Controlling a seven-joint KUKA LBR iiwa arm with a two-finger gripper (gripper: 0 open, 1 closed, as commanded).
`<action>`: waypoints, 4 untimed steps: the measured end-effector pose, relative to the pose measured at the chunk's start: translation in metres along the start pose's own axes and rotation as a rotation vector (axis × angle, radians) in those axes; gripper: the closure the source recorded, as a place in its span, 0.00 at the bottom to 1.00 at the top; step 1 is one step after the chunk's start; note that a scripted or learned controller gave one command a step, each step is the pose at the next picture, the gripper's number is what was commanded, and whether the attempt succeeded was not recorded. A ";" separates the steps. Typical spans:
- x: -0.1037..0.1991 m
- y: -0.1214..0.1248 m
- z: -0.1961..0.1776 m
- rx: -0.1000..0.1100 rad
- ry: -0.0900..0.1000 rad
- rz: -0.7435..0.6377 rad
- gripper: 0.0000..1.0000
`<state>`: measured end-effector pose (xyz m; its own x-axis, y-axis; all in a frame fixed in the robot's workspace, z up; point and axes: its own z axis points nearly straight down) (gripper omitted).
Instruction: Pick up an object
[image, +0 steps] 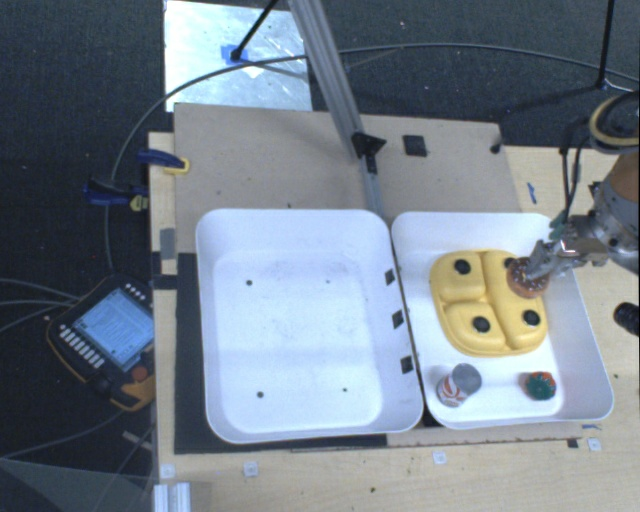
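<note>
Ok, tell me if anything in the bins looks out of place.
Nothing stands out. The yellow toy, small cup and green ball sit inside the right bin; nothing is spilled. The gripper is at the toy's edge.

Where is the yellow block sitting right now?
The yellow block lies in the right bin, toward its back half, with the end effector at its right edge and a small grey-and-red object in front of it.

Two bins sit side by side on the worktop (300, 160), the left bin (290, 325) touching the right bin (585, 360). In the right bin a moulded block (485, 305) lies toward the back, with a small cup (458, 384) and a little ball (540, 385) nearer the front edge. The pincer (530, 270) hangs over the block's right rear corner, beside a round piece (522, 280).
</note>
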<state>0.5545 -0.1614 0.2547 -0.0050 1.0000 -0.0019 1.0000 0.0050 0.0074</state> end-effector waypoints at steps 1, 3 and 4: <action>0.055 -0.010 0.005 0.007 0.003 -0.004 1.00; 0.153 -0.012 0.004 0.007 0.004 -0.005 1.00; 0.215 -0.011 0.011 0.007 0.004 -0.006 1.00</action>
<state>0.5428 0.0536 0.2430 -0.0113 0.9999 0.0023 0.9999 0.0113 0.0002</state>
